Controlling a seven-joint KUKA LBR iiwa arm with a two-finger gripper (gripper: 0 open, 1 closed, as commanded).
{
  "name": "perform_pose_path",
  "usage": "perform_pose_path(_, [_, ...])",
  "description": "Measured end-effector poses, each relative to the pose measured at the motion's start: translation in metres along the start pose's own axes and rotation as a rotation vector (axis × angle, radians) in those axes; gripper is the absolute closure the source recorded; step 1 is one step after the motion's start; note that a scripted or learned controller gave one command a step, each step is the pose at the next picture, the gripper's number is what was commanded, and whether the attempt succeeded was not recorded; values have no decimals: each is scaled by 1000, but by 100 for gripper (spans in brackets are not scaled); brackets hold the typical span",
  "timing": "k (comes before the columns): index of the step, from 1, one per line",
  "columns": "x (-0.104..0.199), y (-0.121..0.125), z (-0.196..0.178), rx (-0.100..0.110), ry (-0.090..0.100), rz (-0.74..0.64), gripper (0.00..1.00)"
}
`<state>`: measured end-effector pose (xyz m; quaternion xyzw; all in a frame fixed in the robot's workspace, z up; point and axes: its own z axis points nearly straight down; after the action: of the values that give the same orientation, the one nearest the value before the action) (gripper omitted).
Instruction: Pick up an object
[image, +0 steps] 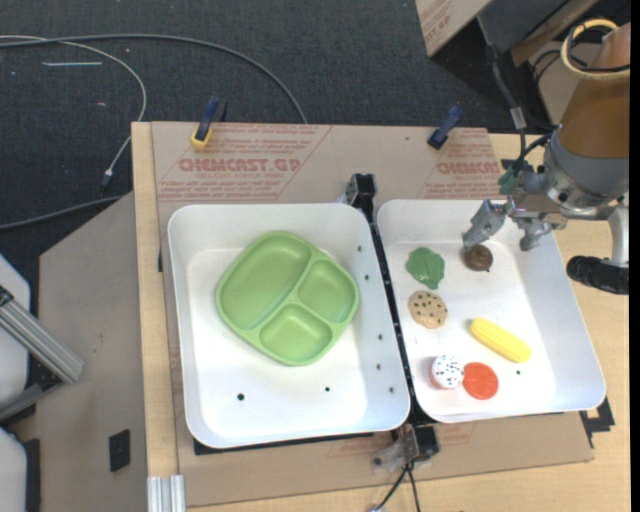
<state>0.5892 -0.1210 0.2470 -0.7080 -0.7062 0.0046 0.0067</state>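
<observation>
Camera view: gripper (508, 228) hovers in the right bin (560, 330), fingers (484, 226) spread wide, holding nothing (brown round object (480, 258) sits just below, beside green leafy piece (426, 266)).

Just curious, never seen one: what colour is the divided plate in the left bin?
Light green all over; the divided plate shows plainly in the camera view.

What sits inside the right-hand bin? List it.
Inside the right bin: a green leafy piece, a cookie, a yellow corn cob, a white die, an orange disc and a brown item. The gripper partly hides that item's top.
</observation>
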Motion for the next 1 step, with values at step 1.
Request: perform_pose_path(1, [0, 2, -8, -14, -2, -3, 0])
